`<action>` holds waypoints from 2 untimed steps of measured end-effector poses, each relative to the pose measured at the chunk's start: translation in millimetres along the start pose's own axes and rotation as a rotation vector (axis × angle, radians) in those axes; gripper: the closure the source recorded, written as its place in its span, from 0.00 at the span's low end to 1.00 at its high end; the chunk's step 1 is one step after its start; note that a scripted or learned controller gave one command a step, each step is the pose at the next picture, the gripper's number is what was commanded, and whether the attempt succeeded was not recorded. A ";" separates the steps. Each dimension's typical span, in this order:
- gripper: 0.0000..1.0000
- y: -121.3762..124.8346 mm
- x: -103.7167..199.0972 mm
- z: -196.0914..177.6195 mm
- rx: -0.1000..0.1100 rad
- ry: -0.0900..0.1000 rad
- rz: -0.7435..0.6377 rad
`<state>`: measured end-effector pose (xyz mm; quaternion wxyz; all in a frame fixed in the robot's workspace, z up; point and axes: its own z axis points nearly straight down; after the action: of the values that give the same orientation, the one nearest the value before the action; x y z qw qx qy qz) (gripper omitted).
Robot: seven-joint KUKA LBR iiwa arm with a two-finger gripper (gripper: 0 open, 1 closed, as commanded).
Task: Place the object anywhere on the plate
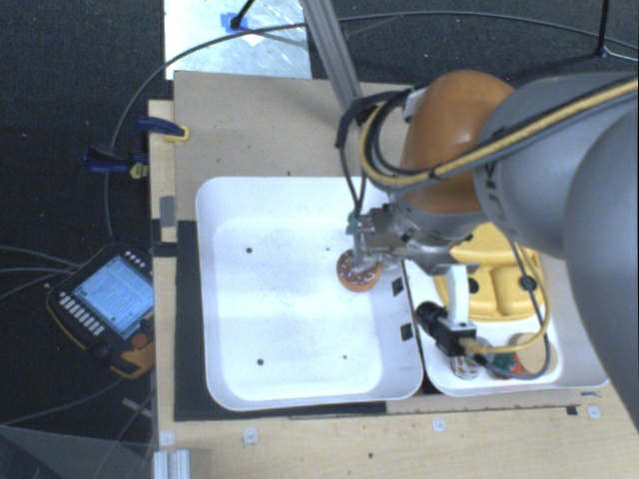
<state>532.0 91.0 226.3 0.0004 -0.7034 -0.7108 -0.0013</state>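
Gripper (361, 257) low over left bin (270, 367), right edge; grip state unreadable. Brown round object (356, 275) directly beneath, half hidden. Yellow plate (504, 287) in right bin, mostly covered by arm (519, 168).

Robotics lab: teach pendant (105, 302) on dark floor, clamps (160, 128) on bench edge, loose cables (130, 98)

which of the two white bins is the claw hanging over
The left bin, the bigger-looking one nearer the handheld screen. The claw hangs by its right wall above a small brown round thing; the right bin holds the yellow plate.
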 end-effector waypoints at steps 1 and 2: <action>1.00 -5.3 51.7 10.6 0.001 -0.001 0.001; 1.00 -10.0 104.2 13.4 0.001 0.001 0.000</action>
<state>521.0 195.1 213.1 0.0011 -0.7034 -0.7108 -0.0011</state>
